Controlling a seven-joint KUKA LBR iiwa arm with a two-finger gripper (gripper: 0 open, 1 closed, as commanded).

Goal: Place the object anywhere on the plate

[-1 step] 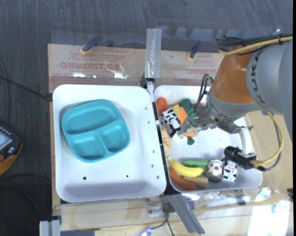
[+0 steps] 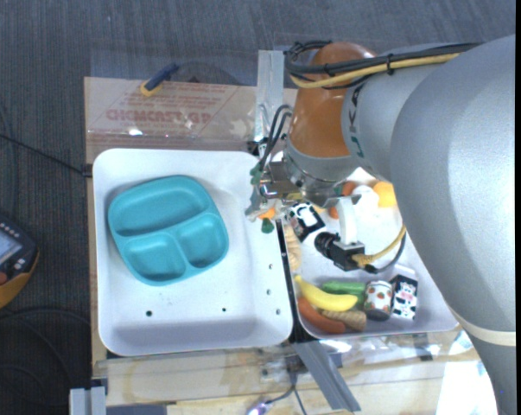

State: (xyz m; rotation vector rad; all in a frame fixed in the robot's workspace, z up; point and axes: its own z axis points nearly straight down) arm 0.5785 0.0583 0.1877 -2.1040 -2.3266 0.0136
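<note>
A teal plate (image 2: 165, 227) with three compartments lies in the left white bin (image 2: 200, 318), towards its left side. My gripper (image 2: 270, 199) hangs over the seam between the two bins, at the left bin's right wall and well to the right of the plate. A small orange piece (image 2: 267, 226) shows just under the gripper, over the left bin's right edge. Whether the gripper has hold of it is hidden by the wrist.
The right bin (image 2: 374, 335) holds a yellow banana (image 2: 325, 298), a green item (image 2: 342, 288), a brown-red sausage shape (image 2: 336, 321), a cow-patterned cube (image 2: 404, 299), a small can (image 2: 378, 296) and white and orange toys (image 2: 372, 204). My arm covers much of that bin.
</note>
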